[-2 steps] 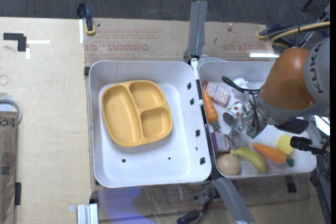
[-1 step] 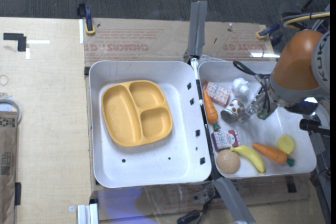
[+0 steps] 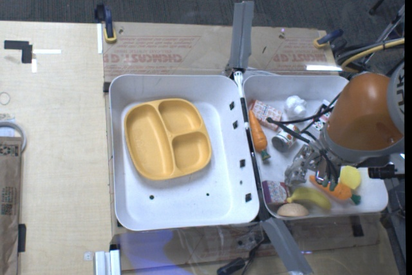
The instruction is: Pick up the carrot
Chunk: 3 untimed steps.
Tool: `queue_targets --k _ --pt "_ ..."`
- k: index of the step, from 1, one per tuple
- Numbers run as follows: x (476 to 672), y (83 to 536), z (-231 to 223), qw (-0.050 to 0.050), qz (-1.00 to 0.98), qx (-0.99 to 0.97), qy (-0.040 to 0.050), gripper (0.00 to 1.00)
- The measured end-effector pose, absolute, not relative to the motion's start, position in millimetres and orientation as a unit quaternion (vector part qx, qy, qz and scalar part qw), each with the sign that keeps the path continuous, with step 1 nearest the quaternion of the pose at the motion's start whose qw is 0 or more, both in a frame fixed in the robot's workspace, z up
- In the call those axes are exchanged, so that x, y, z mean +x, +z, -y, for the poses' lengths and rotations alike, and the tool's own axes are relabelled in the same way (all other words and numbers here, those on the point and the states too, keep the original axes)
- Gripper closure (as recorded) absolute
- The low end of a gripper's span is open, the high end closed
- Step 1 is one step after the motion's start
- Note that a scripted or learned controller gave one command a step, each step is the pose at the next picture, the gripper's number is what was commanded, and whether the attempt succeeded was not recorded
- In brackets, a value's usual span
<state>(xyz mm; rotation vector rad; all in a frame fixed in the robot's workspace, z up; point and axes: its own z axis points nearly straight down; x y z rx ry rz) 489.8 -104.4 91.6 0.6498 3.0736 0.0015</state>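
- The long orange plastic toy carrot (image 3: 258, 134) is lying by the right white bin (image 3: 380, 201)'s left wall.
- The gripper (image 3: 302, 167) is hovering nearby; its state cannot be told.
- Probably light, stiff, slick: grasp mid-body, across the width.

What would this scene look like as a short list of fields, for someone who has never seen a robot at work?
left bin: holds a yellow divided plate
right bin: holds a jumble of small items
carrot: lies near the right bin's left wall, by the divider
banana: near the right bin's front edge
arm: reaches in from the right, over the right bin
pincer: low in the right bin, apart from the carrot
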Motion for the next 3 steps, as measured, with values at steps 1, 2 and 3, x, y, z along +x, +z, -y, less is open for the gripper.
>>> queue_targets --k 1,2,3 --pt "608.2 92 103 0.002 -0.972 0.237 0.0003 1.00" --pt "603.4 92 98 0.001 -0.984 0.178 0.0003 1.00" --pt "597.4 192 -23 0.002 -0.992 0.127 0.0005 1.00"
